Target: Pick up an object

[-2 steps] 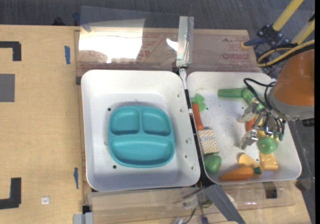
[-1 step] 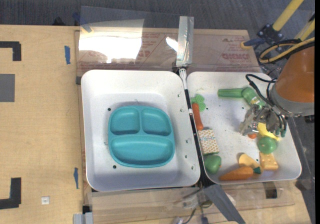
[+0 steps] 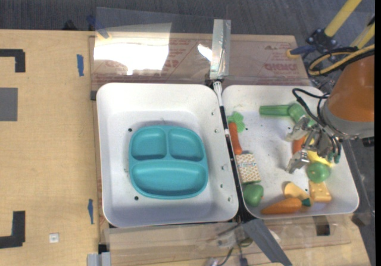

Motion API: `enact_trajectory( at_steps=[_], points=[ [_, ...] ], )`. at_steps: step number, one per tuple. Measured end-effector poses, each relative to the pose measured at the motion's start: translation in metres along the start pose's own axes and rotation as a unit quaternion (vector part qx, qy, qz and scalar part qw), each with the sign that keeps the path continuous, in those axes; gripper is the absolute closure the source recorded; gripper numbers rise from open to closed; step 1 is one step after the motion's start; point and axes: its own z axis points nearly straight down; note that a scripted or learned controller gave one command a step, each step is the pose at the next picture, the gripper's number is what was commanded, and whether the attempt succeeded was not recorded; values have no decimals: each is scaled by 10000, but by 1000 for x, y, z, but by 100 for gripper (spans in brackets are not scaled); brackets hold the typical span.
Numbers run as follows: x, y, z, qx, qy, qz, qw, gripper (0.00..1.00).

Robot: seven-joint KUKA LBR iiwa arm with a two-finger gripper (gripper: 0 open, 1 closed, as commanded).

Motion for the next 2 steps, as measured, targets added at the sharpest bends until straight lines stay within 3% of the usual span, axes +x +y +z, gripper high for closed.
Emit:
enact_trajectory(
  at_steps=[1,2],
  points=[
    [6,-7,13,-3,61,674,9977,0],
    [35,-1,12,9,50,669,9977,0]
  ],
)
